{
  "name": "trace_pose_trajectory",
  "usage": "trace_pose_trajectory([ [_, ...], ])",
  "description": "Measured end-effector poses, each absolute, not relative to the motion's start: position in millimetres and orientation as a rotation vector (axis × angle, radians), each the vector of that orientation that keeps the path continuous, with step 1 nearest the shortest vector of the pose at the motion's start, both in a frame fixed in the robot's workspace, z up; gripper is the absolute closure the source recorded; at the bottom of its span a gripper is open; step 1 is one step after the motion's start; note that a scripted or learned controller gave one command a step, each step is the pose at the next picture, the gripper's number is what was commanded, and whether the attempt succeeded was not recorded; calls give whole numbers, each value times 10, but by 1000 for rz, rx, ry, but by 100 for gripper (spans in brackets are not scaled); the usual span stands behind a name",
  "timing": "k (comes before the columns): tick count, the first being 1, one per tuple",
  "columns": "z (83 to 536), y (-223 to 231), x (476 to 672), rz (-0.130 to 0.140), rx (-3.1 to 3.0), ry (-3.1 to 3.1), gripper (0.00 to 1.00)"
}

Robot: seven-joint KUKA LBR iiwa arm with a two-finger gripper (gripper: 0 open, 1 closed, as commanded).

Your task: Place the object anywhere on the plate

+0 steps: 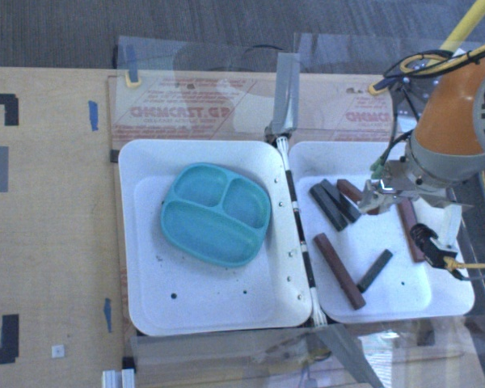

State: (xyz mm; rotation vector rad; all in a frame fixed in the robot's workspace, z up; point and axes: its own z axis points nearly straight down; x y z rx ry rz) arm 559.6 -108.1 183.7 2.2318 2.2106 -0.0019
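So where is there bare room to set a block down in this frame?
The teal plate has three bare compartments. The left bin has bare floor in front of the plate. The right bin is crowded: dark blocks and brown sticks lie under the pincer, with a bare patch between the long stick and the short dark block.

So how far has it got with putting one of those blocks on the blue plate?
Nothing looks done yet: the blue plate in the left bin carries no block. In hand: the gripper is over the right bin, near the dark blocks; whether it grips one is unclear. Left: lifting a block, carrying it across, and setting it on the plate.
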Motion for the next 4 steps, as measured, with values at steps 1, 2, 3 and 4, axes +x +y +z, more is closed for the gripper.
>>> trace_pose_trajectory([
  [1, 1843, -165, 5621, -5, 2091, 2346, 100],
  [2, 1851, 232, 5793, -14, 2075, 2349, 100],
  [3, 1900, 365, 5779, -17, 2117, 2288, 100],
  [4, 1905, 428, 5811, -21, 2123, 2280, 100],
])
